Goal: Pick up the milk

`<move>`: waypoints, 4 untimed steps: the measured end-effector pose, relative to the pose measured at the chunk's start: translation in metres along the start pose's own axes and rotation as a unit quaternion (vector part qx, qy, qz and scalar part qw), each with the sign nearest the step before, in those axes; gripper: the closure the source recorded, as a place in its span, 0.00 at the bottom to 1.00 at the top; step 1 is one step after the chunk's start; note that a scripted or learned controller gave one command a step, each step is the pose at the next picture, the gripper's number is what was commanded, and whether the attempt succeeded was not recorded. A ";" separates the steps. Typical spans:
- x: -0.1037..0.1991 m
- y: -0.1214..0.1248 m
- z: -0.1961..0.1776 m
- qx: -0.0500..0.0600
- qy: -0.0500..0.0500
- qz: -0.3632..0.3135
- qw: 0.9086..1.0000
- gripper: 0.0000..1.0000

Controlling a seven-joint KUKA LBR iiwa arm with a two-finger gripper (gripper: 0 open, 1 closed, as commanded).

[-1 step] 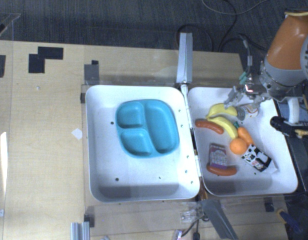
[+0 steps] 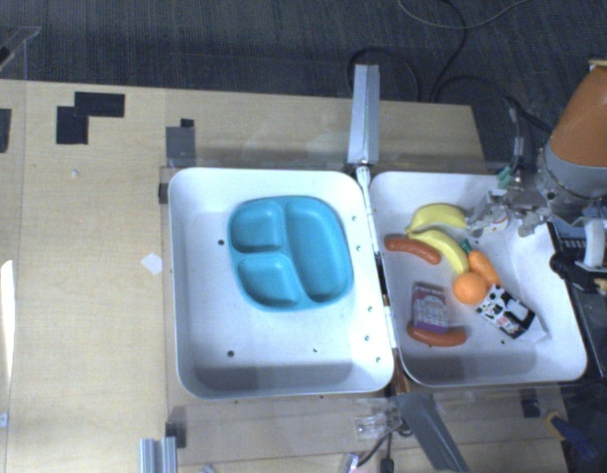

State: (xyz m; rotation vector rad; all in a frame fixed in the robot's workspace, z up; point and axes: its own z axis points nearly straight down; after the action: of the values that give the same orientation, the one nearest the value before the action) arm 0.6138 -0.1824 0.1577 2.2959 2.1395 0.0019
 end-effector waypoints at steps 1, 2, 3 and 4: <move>-0.015 -0.013 0.069 -0.003 0.000 0.012 1.000 0.00; -0.006 -0.082 0.068 -0.004 0.000 -0.004 1.000 0.00; -0.021 -0.085 0.035 -0.001 0.000 -0.010 1.000 0.00; -0.018 -0.118 0.064 -0.011 -0.002 -0.004 1.000 0.00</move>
State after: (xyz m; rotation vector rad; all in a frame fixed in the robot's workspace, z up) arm 0.4949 -0.1920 0.0933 2.2718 2.1362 0.0202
